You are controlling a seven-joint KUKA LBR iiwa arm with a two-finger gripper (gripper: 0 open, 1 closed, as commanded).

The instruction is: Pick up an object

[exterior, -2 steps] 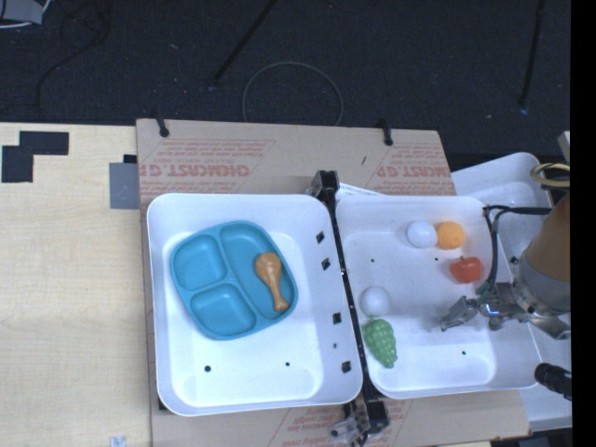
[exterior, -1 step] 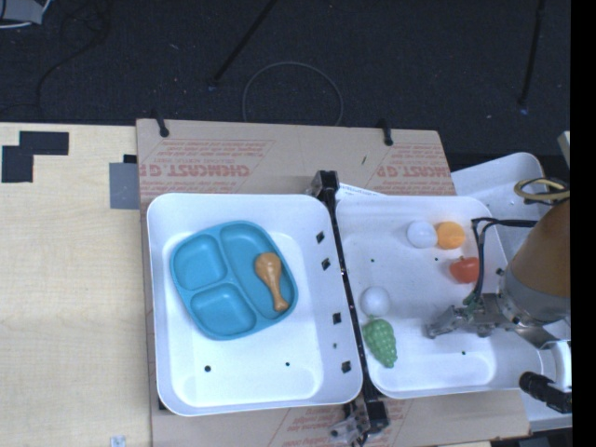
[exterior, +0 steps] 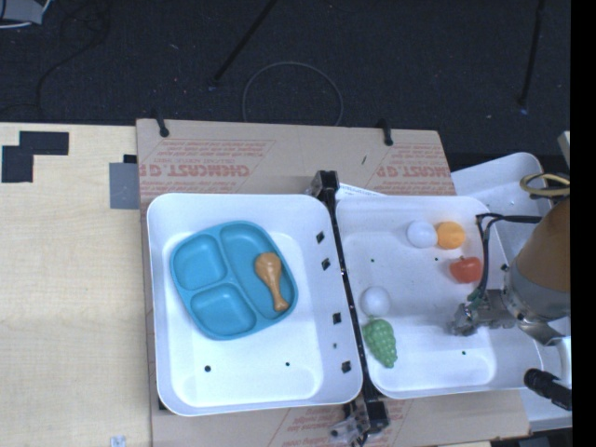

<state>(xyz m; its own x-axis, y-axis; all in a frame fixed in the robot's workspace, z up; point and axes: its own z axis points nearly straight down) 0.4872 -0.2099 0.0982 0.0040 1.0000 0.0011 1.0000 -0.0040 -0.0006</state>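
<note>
The gripper [exterior: 466, 322] hangs low in the right bin [exterior: 424, 375]; jaw state cannot be determined. Nearest red toy [exterior: 466, 269] probably light, smooth: grip across its middle.

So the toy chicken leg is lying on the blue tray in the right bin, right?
Not quite. The chicken leg does lie on the blue tray, but that tray sits in the left bin, not the right one. The camera view shows it.

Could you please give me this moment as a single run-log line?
gripper: low in right bin, near right wall | holding: nothing seen | nearest: red object | blue tray: left bin, holds drumstick
</note>
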